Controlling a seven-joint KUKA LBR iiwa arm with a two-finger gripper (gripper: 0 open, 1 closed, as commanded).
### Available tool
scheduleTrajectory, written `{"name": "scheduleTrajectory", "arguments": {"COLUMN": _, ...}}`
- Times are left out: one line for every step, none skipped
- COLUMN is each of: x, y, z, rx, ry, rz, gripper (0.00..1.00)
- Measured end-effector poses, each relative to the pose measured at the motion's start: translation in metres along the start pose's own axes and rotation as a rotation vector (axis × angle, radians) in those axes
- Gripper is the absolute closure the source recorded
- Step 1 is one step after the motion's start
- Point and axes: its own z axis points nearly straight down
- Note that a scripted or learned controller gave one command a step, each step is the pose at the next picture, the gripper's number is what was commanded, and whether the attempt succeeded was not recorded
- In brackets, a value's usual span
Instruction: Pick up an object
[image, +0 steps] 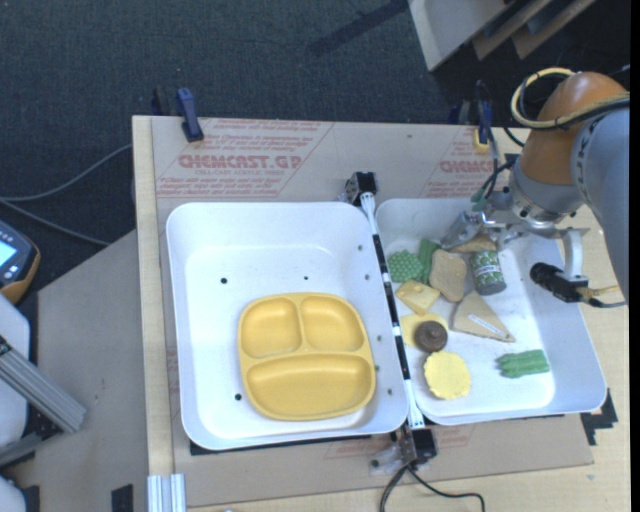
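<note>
My gripper (482, 238) hangs low over the back of the right bin (572, 385), under the arm's orange band. Just in front of it stands a small green can (488, 271), close to or touching the gripper. A tan bread slice (450, 275) lies to the can's left, with a green waffle-like piece (405, 265) beyond it. Further forward are a yellow cheese wedge (417, 296), a brown round cookie (432, 335), a pale tan wedge (480, 320), a yellow disc (447, 375) and a green leafy piece (522, 363).
The left bin (200, 250) holds a yellow divided plate (305, 355). A black divider rail (385, 290) runs between the bins. A black cable fitting (560, 282) hangs off the arm over the right bin's far right side.
</note>
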Motion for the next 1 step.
{"name": "scheduleTrajectory", "arguments": {"x": 0.0147, "y": -0.0433, "z": 0.0003, "rx": 0.009, "ry": 0.004, "rz": 0.007, "gripper": 0.00}}
